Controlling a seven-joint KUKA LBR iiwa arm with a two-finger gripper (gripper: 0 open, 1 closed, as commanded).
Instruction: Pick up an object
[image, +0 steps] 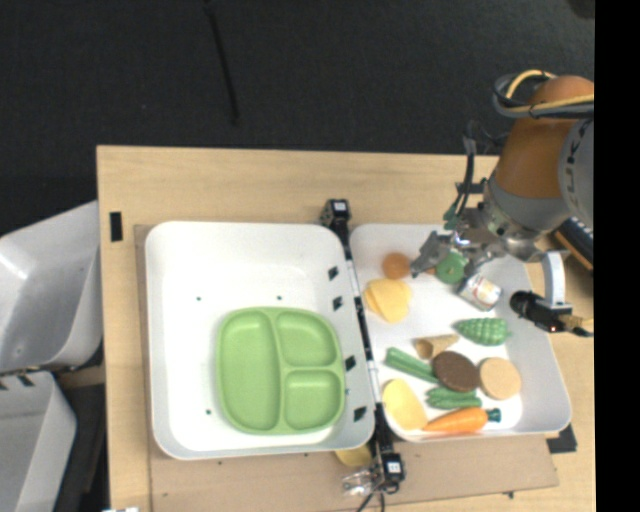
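The gripper (450, 258) hangs low over the far end of the right bin (553, 392), with a small green piece (450, 268) right under its tip; whether that piece sits between the fingers or merely lies on the bin floor beneath them cannot be told from this slanted view, nor can the spread of the fingers. If the green piece is the target, it lies straight below the tip, so the coming move looks like a short vertical one rather than a sideways reach. It is compact and rounded, with no clear long axis. Just to its left sits a small orange-brown ball (397, 265), and to its right a short white cylinder (481, 290) lying on its side. Nearer the camera the bin holds smooth plastic toy food: a yellow lump (388, 298), a bumpy green cone (481, 331), a brown disc (456, 371), a tan disc (499, 378), and an orange carrot (456, 421) lying along the near wall. The left bin (170, 300) holds a glossy green divided tray (281, 371).
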